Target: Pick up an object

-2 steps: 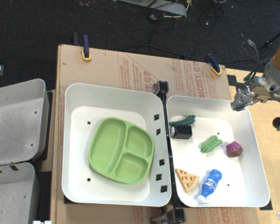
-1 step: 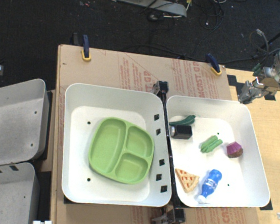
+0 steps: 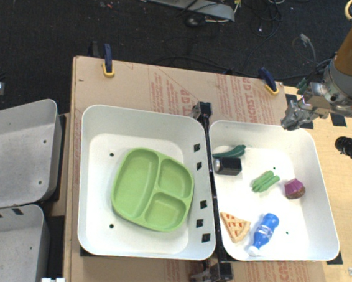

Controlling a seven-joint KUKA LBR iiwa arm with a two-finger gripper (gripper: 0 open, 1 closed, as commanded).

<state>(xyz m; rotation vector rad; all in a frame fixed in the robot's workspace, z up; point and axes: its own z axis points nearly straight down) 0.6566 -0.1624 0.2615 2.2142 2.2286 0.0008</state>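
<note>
Two shallow white plastic bins: left bin (image 3: 91,178), right bin (image 3: 319,202). The left holds a light green, three-compartment plastic tray (image 3: 153,189). The right holds a dark green curved piece (image 3: 230,152), a black block (image 3: 228,166), a bright green bean-like pod (image 3: 265,181), a purple chunk (image 3: 294,188), an orange-tan wedge with red lattice lines (image 3: 234,226), and a blue bottle with a white cap (image 3: 263,231).

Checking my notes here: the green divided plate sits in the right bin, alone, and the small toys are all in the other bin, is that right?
Not quite. The camera view shows the green divided plate alone in the left bin, not the right. The small toys, such as the blue bottle and purple piece, are all in the right bin.
</note>
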